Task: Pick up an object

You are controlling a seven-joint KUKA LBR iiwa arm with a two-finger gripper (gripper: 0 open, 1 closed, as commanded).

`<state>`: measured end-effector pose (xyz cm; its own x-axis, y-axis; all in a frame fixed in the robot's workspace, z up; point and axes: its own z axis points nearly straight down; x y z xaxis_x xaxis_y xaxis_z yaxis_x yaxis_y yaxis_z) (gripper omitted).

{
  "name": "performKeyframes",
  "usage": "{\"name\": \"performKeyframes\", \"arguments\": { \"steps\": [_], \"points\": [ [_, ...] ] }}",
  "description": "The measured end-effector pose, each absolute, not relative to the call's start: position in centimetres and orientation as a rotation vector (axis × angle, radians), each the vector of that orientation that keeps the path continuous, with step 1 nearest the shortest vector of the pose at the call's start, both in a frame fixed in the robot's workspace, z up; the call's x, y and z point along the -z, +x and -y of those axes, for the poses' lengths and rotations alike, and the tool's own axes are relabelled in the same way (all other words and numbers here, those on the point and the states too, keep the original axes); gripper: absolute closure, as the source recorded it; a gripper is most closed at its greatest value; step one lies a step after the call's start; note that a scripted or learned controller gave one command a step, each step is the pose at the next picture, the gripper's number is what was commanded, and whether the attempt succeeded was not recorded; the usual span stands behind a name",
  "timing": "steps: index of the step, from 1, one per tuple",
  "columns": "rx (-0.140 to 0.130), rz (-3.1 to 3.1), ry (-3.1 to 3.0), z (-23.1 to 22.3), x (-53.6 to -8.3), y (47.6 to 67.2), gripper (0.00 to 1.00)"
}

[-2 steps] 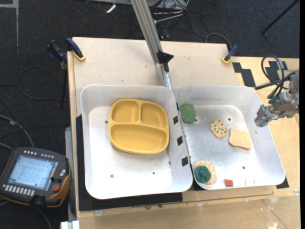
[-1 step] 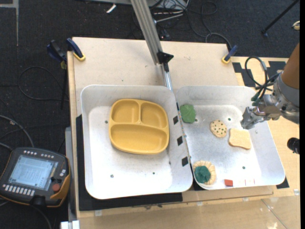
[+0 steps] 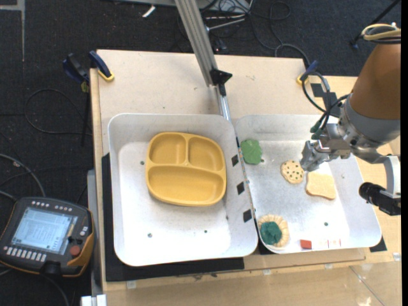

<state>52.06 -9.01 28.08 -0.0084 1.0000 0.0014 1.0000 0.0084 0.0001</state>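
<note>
Jaws first: from where I stand I cannot tell whether they are parted or closed, because the gripper (image 3: 311, 160) is a small grey shape at the end of the arm (image 3: 376, 94) and its tip is too blurred to read. It hangs low in the right bin (image 3: 357, 231), just beside the spotted cookie (image 3: 292, 171) on its right and just above the toast slice (image 3: 320, 186), so one of these two looks like the intended target; I see nothing held. Both are flat things lying on the bin floor, and I judge that a good grasp needs the tip to come straight down, centred over one piece, low enough to catch its thin edges without pushing it away. The cookie and toast sit close together, so a sloppy descent could nudge the neighbour or pinch both. Further off in the same bin lie a green leafy piece (image 3: 251, 151) near the dividing wall and a green and tan round piece (image 3: 273, 231) at the front, with small red bits (image 3: 306, 243) nearby. The left bin (image 3: 127, 171) holds a yellow divided tray (image 3: 187, 169), well apart from the action. Both bins rest on the counter (image 3: 159, 81).
</note>
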Motion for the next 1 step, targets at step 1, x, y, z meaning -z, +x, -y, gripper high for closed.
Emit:
{"name": "performKeyframes", "arguments": {
  "steps": [1],
  "points": [
    [0.000, 2.228, -2.211, 3.87, -26.24, 51.77, 1.00]
  ]
}}
